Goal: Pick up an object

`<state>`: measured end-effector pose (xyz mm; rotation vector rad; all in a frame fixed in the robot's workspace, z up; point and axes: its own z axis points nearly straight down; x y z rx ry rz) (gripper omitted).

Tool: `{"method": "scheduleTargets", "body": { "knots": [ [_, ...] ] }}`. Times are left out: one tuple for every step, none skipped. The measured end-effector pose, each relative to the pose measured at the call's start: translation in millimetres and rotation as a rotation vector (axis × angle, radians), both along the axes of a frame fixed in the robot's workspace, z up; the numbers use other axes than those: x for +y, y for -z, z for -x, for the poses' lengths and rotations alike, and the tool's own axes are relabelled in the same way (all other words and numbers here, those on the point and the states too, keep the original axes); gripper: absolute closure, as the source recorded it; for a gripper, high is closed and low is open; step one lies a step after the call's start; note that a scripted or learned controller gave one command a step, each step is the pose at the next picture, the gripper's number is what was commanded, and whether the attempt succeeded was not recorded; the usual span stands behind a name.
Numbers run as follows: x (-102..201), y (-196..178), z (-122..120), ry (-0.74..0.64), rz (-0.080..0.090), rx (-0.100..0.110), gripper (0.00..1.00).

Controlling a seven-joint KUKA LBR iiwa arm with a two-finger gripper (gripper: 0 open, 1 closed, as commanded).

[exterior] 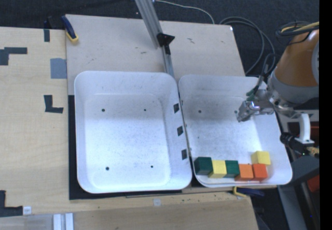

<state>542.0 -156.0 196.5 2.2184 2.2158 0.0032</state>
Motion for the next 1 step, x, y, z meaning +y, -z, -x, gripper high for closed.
{"method": "scheduleTargets", "body": {
  "knots": [
    [-20.6,-181.9,-40.0,-0.003,0.001,-0.003,1.00]
  ]
}}
